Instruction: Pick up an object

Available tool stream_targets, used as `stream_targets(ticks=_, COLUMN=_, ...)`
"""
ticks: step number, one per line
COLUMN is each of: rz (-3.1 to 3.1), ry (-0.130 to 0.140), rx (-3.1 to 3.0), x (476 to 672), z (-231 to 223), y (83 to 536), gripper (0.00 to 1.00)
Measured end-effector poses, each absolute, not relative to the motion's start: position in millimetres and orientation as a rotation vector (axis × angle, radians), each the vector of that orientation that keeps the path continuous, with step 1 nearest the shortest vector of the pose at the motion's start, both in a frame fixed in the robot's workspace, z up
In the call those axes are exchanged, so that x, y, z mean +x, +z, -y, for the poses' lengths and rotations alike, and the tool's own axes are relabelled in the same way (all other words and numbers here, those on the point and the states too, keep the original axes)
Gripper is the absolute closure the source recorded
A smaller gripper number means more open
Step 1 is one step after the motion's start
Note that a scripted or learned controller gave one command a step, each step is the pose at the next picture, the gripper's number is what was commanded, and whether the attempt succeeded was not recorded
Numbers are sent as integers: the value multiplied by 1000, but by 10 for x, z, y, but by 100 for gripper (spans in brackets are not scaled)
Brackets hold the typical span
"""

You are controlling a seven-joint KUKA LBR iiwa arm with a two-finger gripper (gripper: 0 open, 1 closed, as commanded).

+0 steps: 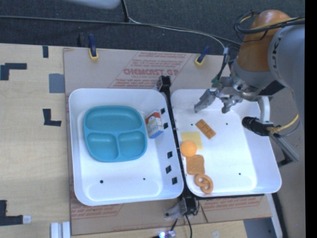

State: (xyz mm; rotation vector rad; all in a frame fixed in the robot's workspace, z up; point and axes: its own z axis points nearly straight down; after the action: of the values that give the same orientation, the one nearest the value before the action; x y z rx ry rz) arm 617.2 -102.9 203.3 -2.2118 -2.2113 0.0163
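Note:
My gripper hangs open over the far part of the right bin, its two grey fingers spread with nothing between them. Just below it lies a brown cracker. Further toward the front, near the bin's left wall, are a yellow slice, an orange ball, a brown toast piece and a pretzel. In the left bin sit a blue divided plate and a small carton.
The arm's grey body and orange band loom over the right bin's far right corner. A black cable part reaches in by the bin's right wall. Two clamps hold the cardboard at the back.

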Motion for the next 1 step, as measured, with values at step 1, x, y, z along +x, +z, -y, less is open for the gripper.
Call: stream_targets(ticks=1, rz=2221, ry=5, rx=-2216, x=6197, z=1028, y=2101, gripper=0)
